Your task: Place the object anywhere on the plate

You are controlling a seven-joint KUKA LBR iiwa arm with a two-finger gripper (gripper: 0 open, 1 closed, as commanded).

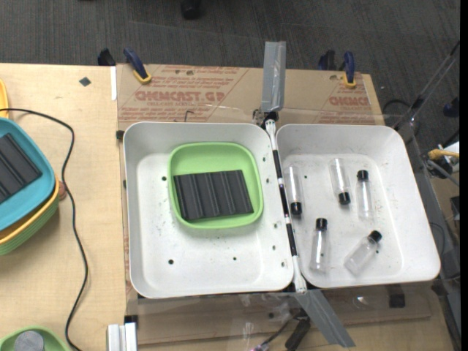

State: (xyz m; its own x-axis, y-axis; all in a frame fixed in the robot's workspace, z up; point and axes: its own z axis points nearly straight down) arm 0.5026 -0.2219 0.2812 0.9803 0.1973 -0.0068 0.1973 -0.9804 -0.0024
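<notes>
A green square plate (248, 168) sits in the left white bin (146, 247), toward its back. A dark ribbed rectangular insert (213, 194) lies across the plate's middle. In the right white bin (409, 262) lie several clear vials with black caps: one along the left wall (292, 192), one near the back (338, 179), one to its right (363, 191), one near the front (319, 241), and one at the front right (363, 251).
Brown cardboard (190, 93) lies under and behind the bins, held by blue clamps (137, 64). A grey strip (273, 79) stands at the seam behind the bins. Stacked teal and green plates (45, 189) and a black cable (73, 218) lie on the wooden bench at left.
</notes>
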